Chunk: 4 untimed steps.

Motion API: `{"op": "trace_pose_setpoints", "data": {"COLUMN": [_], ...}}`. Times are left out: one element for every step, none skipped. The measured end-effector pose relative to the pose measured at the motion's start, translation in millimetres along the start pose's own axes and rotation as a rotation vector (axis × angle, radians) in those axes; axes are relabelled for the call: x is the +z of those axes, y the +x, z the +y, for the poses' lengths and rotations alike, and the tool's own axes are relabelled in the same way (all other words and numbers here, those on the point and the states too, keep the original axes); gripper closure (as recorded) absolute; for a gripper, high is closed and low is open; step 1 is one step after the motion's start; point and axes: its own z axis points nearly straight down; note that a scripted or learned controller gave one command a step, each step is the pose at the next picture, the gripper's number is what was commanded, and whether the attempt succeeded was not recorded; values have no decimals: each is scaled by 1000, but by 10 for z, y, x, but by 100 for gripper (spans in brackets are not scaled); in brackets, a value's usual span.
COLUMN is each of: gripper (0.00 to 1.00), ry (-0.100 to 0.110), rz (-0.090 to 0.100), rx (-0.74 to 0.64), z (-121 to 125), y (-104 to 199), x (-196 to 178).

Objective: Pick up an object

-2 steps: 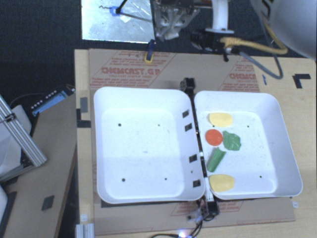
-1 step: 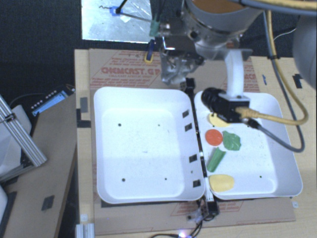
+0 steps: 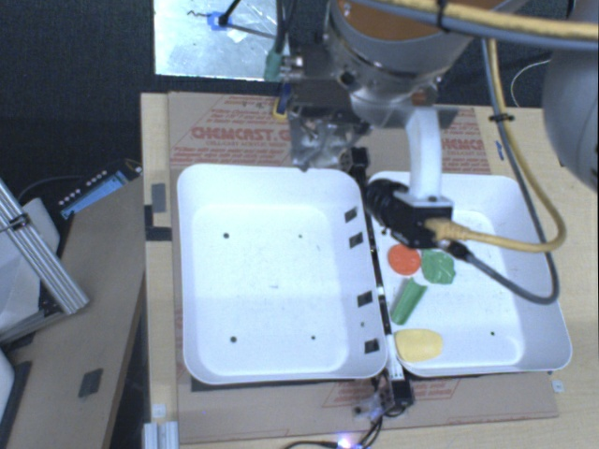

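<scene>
- Orange disc (image 3: 404, 259): round and flat; lies in the right bin (image 3: 524, 340), near its left wall, partly hidden from above by the black fitting over it
- Green lump (image 3: 437, 267): crumpled and bright green; touches the disc on its right side
- Green stick (image 3: 408, 301): long and narrow; lies slanted just below the disc, lower end towards the left wall
- Yellow piece (image 3: 418, 344): smooth, rounded, pale yellow; lies flat below the stick, in the bin's near left corner
</scene>
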Motion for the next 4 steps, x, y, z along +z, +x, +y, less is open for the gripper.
{"op": "trace_pose_setpoints", "data": {"gripper": [100, 100, 100, 100], "ry": [-1, -1, 0, 0], "rz": [0, 0, 0, 0], "rx": [0, -1, -1, -1], "z": [1, 1, 1, 1], "y": [43, 43, 44, 44], "x": [-1, -1, 0, 1]}}
